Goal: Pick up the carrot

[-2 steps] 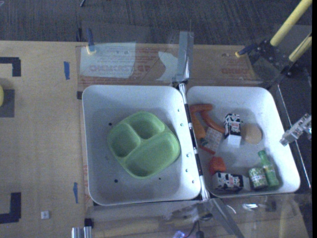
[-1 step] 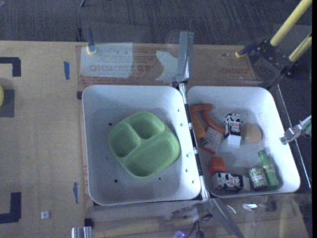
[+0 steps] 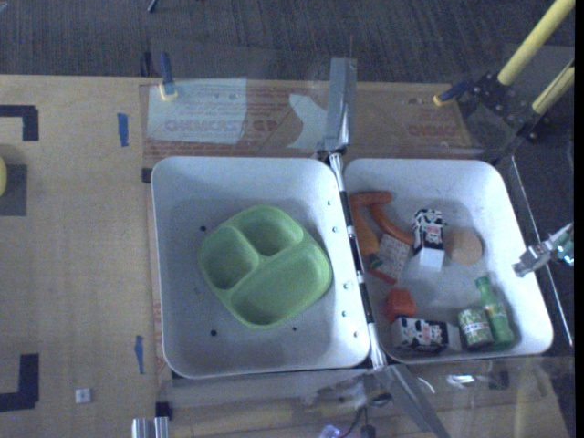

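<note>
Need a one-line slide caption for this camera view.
Green divided plate in left bin; carrot among toy groceries in right bin.

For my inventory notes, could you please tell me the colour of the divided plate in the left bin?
Light green divided plastic plate, clearest in the camera view.

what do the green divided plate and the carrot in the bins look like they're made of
The green divided plate looks like moulded plastic: one even pale green, rounded compartment walls, a soft matte sheen. The carrot in the right bin seems to be toy plastic too, going by its flat uniform orange and smooth surface, though the view is too blurred to rule out rubber or foam.
</note>
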